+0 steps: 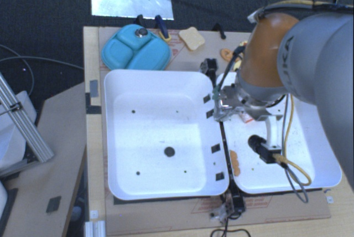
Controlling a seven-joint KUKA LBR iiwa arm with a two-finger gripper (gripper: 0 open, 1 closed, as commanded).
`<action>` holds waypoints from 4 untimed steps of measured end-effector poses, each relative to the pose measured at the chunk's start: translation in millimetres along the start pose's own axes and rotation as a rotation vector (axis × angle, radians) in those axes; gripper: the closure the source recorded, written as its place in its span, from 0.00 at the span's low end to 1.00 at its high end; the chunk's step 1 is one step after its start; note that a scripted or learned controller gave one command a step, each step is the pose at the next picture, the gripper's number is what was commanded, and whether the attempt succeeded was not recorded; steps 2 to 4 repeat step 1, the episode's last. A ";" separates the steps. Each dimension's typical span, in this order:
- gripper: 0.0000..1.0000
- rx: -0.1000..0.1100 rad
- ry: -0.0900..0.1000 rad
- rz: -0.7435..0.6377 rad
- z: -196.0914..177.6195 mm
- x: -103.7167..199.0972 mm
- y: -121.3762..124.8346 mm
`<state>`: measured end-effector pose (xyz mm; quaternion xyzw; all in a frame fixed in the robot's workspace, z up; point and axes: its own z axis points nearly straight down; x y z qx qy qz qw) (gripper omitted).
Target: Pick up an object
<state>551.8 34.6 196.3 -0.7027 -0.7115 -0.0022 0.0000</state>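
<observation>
grey arm (323, 53) looms closest, gripper (223, 110) low over right bin (326, 172) left wall, opening not discernible, nothing seen held; small orange piece (234, 163) lies near it against that wall; dark disc (169, 151) sits in left bin (127, 119), well apart.

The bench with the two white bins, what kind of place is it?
Most likely a robot lab. A big grey and orange arm reaches over the left bin and right bin, and a metal frame stands by the bench, like test equipment.
</observation>
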 end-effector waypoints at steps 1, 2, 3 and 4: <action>1.00 -0.003 -0.003 0.006 12.4 12.2 57.7; 1.00 -0.003 -0.003 0.006 12.4 12.2 57.7; 1.00 -0.003 -0.003 0.006 12.4 12.2 57.7; 1.00 -0.003 -0.003 0.006 12.4 12.2 57.7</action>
